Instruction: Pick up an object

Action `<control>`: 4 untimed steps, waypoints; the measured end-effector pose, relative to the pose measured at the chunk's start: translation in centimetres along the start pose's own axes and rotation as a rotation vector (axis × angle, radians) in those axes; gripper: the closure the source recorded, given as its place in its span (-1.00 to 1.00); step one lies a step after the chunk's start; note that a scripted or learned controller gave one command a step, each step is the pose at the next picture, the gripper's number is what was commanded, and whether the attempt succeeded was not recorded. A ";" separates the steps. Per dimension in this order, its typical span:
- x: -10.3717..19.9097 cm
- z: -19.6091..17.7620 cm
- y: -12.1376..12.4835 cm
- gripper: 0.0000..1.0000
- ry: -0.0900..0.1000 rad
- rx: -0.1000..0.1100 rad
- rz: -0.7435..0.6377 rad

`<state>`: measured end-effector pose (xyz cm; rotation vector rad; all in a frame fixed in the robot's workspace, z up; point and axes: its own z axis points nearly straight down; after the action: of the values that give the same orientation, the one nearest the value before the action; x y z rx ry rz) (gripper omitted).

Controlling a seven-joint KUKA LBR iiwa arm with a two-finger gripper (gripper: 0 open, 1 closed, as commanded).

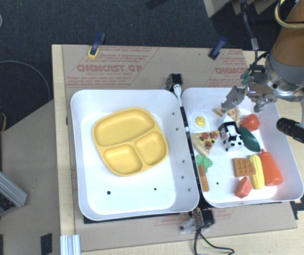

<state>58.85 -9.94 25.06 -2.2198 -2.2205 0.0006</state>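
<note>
The right bin [287, 187] holds a crowd of small toy foods: a fried egg [200, 122] at the far left, a pizza slice [205, 141] nearer, a black-and-white cow figure [230, 134], a red tomato [250, 122], a waffle square [242, 167], a yellow corn cob [257, 172] and an orange carrot [270, 168] lying side by side. The claw [235, 101] hangs over the bin's far edge, above a pale wedge-shaped piece; whether it is released or clenched I cannot tell. These pieces look like hard, glossy moulded plastic, probably light and stiff but slippery. The corn cob or carrot should suit a pinch across the narrow middle. The left bin [83, 158] carries a yellow three-compartment plate [129, 141], smooth and shallow.
</note>
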 end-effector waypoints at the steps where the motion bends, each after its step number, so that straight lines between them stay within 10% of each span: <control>1: 0.5 5.6 -0.9 -1.00 0.001 0.004 0.001; 3: 0.4 14.3 -0.3 -1.00 -0.007 -0.019 0.002; 4: 0.2 13.4 -0.2 1.00 -0.011 -0.023 0.003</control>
<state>58.60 -9.68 11.66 -2.2404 -2.2340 -0.0135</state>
